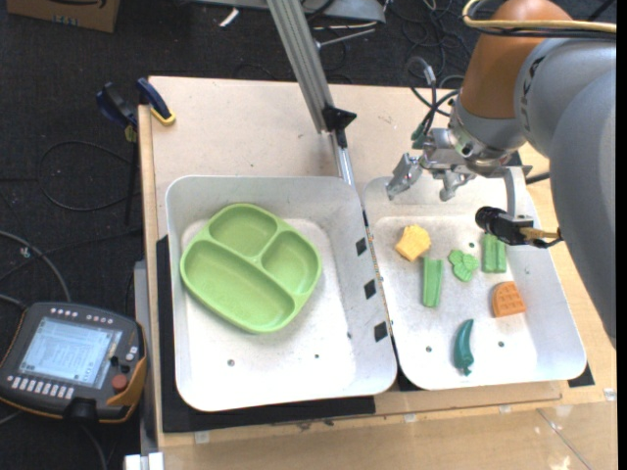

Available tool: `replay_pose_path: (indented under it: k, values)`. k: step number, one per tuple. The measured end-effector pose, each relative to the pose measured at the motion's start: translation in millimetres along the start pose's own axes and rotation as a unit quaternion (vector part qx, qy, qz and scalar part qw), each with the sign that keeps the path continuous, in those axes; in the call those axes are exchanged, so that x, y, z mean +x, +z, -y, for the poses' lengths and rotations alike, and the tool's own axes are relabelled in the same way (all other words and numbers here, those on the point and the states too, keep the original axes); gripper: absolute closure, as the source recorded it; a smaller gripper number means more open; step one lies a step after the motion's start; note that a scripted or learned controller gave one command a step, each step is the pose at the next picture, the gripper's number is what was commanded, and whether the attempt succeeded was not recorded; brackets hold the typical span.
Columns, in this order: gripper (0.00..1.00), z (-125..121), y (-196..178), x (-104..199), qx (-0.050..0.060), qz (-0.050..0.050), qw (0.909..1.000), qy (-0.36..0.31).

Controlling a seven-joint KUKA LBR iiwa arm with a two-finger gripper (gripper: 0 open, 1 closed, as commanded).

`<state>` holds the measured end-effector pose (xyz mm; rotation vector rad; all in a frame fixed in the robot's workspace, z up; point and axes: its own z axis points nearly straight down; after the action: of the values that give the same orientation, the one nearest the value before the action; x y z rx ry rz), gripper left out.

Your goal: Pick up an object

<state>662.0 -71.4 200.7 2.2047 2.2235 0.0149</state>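
Observation:
My gripper [427, 181] hangs over the far edge of the right bin [549, 360], its two grey fingers spread open with nothing between them. Below it in that bin lie a yellow piece [412, 242], a long green stick [431, 282], a small green leafy piece [462, 264], a second green stick [494, 254], an orange waffle-like block [506, 300] and a teal pepper-shaped piece [463, 348]. The yellow piece is the nearest to the gripper, a little toward the front.
The left bin [196, 370] holds a green three-compartment plate [252, 265]. A slanted metal pole [304, 52] rises from between the bins at the back. A teach pendant [69, 358] lies off the bench at the lower left.

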Motion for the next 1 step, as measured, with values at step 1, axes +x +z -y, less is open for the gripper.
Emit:
replay_pose_path:
  k: [1]
  values:
    - [0.00, 55.8, -7.3, 10.7, 0.008, 0.000, 1.0000, 0.005]
